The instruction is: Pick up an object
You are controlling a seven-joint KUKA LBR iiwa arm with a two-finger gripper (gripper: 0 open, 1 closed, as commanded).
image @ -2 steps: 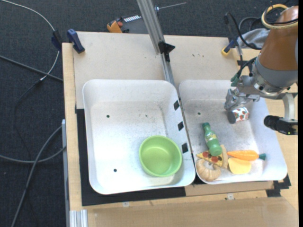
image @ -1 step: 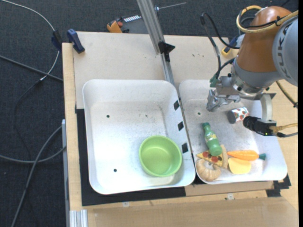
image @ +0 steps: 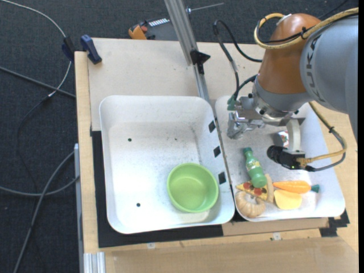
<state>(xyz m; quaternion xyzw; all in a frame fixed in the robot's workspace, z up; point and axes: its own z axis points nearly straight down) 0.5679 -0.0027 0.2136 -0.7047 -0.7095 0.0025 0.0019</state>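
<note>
Our claw [image: 238,128] hangs over the far left corner of the right-hand bin [image: 333,195], close to the wall it shares with the left-hand bin [image: 105,114]. From this slanted view we cannot tell whether it is apart or together. The grey arm [image: 335,56], with its orange band [image: 284,44], reaches in from the right above it.

All the things we might pick up in the right-hand bin sit toward its near end. A green bottle [image: 254,168] lies just nearer to us than the claw, its cap pointing toward the claw and its base toward the near wall. At its base we see a small flat piece in red and yellow [image: 253,190], which touches a tan pastry-like piece [image: 250,205] against the near wall. To the right of these, an orange carrot [image: 292,186] lies crosswise, with a yellow wedge [image: 287,200] touching it on the near side.

In the left-hand bin a green bowl [image: 192,186] stands upright near the near right corner, well apart from the claw.

Both bins rest on a pale worktop [image: 142,67]. A blue clamp [image: 91,49] grips its far left corner, and a slanted metal pole [image: 181,21] rises from its far edge.
</note>
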